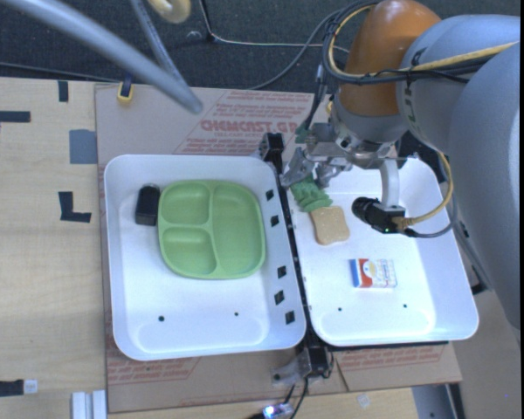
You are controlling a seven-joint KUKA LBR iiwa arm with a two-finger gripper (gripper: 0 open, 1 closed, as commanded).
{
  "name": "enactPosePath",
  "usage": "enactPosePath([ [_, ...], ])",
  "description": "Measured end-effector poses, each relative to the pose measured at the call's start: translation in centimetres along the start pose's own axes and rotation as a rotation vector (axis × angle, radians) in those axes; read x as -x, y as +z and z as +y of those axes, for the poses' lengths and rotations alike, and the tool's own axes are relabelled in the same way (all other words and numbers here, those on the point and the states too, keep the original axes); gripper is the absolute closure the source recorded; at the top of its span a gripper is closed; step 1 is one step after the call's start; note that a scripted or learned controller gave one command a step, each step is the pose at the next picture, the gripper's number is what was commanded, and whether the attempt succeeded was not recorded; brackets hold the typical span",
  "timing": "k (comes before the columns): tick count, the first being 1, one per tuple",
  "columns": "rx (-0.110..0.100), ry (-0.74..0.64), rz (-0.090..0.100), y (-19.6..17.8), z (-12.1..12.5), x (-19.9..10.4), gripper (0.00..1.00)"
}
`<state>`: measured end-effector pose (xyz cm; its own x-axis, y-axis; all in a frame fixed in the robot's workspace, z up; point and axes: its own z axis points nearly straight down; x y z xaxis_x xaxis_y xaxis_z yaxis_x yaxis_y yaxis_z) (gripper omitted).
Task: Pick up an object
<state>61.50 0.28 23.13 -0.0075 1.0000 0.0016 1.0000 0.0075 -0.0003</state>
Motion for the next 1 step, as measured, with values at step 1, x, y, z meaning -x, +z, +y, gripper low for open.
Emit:
enactPosePath([
  [1,0.0,0.001,-0.001,0.37,2.5,-4.75,1.0],
])
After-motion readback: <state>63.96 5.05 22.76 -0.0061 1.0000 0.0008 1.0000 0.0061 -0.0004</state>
